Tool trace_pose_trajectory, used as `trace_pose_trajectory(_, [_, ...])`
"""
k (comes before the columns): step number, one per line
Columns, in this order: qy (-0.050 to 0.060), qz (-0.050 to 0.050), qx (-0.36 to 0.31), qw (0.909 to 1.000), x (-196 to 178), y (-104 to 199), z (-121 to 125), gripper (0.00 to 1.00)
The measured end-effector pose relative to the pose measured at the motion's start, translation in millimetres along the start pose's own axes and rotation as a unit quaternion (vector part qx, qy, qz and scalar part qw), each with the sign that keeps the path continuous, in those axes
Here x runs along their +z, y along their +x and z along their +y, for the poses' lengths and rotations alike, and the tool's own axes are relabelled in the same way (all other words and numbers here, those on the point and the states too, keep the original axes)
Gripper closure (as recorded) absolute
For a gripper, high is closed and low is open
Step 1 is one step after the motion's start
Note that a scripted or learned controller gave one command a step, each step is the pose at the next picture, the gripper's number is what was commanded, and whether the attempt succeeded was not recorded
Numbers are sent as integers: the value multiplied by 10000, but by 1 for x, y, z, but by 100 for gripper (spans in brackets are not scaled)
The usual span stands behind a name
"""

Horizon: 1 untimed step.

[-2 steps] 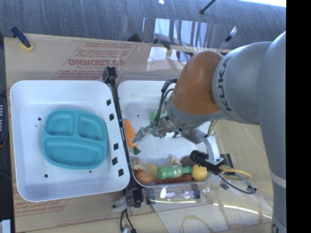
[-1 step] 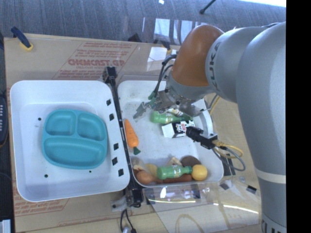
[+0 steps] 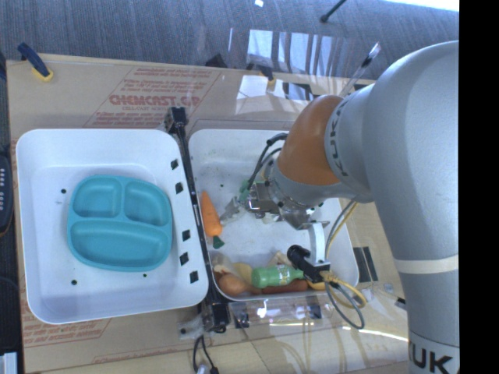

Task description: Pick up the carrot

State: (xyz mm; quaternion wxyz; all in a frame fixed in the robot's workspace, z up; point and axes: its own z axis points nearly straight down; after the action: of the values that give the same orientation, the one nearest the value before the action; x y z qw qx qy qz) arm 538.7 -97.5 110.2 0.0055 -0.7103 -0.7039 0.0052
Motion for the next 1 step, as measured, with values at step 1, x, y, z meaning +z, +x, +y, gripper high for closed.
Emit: trace_pose_trajectory(1, [-72, -15, 1021, 9947, 17, 0, -18, 0])
